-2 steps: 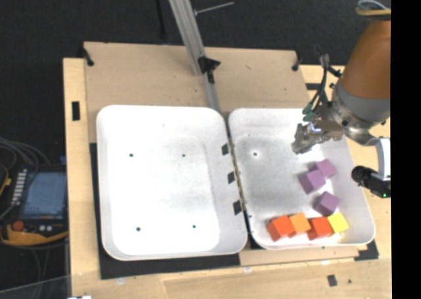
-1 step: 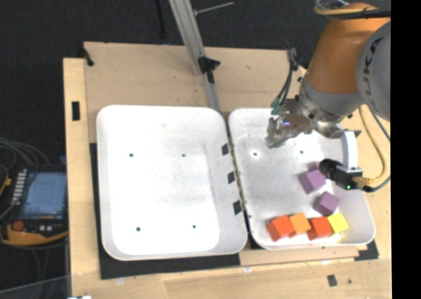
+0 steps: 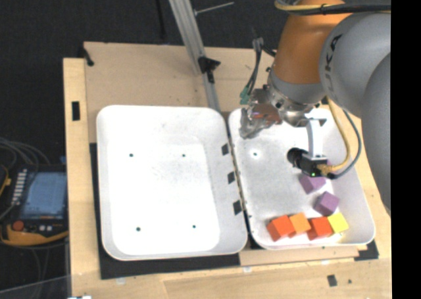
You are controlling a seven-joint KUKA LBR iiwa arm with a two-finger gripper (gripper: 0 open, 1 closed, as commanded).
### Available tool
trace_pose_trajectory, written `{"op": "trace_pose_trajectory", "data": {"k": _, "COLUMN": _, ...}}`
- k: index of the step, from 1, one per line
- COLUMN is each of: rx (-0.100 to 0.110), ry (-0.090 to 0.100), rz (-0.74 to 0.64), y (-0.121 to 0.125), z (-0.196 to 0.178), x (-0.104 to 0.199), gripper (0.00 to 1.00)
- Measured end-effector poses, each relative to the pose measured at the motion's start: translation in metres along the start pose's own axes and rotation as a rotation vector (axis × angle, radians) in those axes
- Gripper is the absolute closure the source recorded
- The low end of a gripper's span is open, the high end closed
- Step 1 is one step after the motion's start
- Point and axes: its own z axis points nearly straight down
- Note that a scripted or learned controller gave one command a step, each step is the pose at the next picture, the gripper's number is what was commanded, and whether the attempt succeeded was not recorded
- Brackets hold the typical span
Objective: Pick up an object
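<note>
The gripper (image 3: 252, 122) hung at the far left corner of the right bin (image 3: 263, 179), its state not something I could tell, while the coloured blocks (image 3: 306, 225) lay ungrasped well below it, so the pick seemed undone.

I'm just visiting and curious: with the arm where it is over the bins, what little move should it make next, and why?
Probably shift toward the near end of the right bin. The gripper hangs over that bin's far left corner, above bare floor, while the blocks sit clustered along the near side, with two purple blocks just above them. Nothing lies under it to grab.
</note>
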Motion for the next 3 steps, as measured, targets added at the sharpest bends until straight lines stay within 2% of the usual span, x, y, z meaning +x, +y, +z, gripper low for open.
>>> {"op": "trace_pose_trajectory", "data": {"k": 2, "rx": -0.001, "ry": 0.000, "rz": 0.001, "y": 0.047, "z": 0.026, "x": 0.090, "gripper": 1.00}}
{"op": "trace_pose_trajectory", "data": {"k": 3, "rx": 0.001, "ry": -0.002, "rz": 0.001, "y": 0.046, "z": 0.026, "x": 0.087, "gripper": 0.00}}
